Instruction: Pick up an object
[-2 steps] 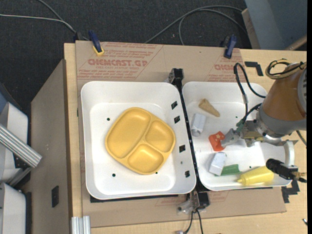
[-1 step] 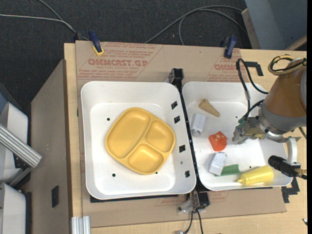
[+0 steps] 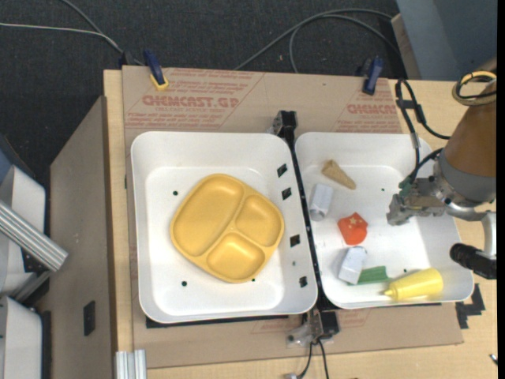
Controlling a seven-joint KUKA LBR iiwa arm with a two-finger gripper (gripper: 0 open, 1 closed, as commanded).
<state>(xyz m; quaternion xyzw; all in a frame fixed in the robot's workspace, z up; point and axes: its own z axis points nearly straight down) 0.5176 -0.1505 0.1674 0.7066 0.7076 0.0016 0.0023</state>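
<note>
Gripper (image 3: 401, 208) positioned over the right bin (image 3: 442, 155), close to its right edge and about midway between far and near rims; finger state not discernible from this angle, nothing visibly held. Arm (image 3: 473, 144) entering from the right, orange band above the wrist. Right bin contents: tan wedge (image 3: 339, 175) near the far rim; pale grey cylinder (image 3: 320, 200) near the left wall; red pepper-like item (image 3: 353, 228) at mid-floor, apart from the gripper; grey-white block (image 3: 351, 264) near the front rim, touching the green block (image 3: 372, 275) on its right; yellow squeeze bottle (image 3: 415, 284) lying on its side at the front right corner, nozzle end beside the green block. Left bin (image 3: 150, 212) carrying a yellow divided tray (image 3: 227, 227), three compartments, centred on the floor. Both bins resting side by side on a brown board (image 3: 197, 93), clamped along the far edge by two blue clips (image 3: 155, 69).
</note>
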